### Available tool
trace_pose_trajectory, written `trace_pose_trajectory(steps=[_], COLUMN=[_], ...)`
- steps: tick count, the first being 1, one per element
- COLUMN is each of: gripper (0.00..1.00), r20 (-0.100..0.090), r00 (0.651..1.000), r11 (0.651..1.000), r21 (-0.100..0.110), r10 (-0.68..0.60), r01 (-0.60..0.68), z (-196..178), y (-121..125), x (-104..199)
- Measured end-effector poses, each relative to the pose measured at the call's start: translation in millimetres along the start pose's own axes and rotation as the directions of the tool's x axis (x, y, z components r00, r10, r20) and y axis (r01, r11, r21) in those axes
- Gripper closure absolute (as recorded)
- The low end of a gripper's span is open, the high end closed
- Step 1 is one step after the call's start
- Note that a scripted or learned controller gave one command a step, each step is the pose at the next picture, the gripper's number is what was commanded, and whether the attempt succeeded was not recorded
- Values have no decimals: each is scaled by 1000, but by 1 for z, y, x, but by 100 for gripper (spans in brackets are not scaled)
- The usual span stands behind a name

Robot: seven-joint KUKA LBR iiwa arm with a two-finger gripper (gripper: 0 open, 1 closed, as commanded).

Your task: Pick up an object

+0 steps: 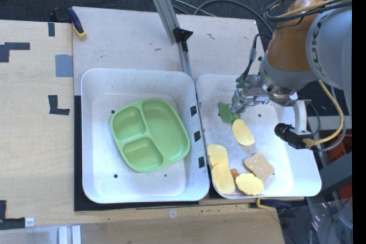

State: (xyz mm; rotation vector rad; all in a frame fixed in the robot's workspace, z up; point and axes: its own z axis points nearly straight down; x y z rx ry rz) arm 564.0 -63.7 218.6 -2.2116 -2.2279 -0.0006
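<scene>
Legible writing: dark lettering on grey arm housing (336, 46), too partial to read. Left white bin (91, 123): green three-compartment plastic tray (150, 134). Right white bin (297, 177): small green leaf-shaped piece (227, 114), yellow oval pieces (243, 133), tan bread-like slice (259, 167). Two-finger gripper (237, 104) just above leaf piece; grip state cannot be told.

green tray (150, 134), left bin (97, 88)

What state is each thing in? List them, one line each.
gripper: low in the right bin, just above the green piece.
green piece: lying on the bin floor.
green tray: right way up in the left bin, compartments bare.
yellow pieces: lying loose in the right bin.
tan block: lying flat.
</scene>
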Motion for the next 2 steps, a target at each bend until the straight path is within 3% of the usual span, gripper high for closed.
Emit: trace_pose_trajectory(steps=[2], gripper=[100], r20=[0], r00=[1000], r11=[1000], r21=[0], r10=[-2], r01=[2], z=[6], y=[14], x=[122])
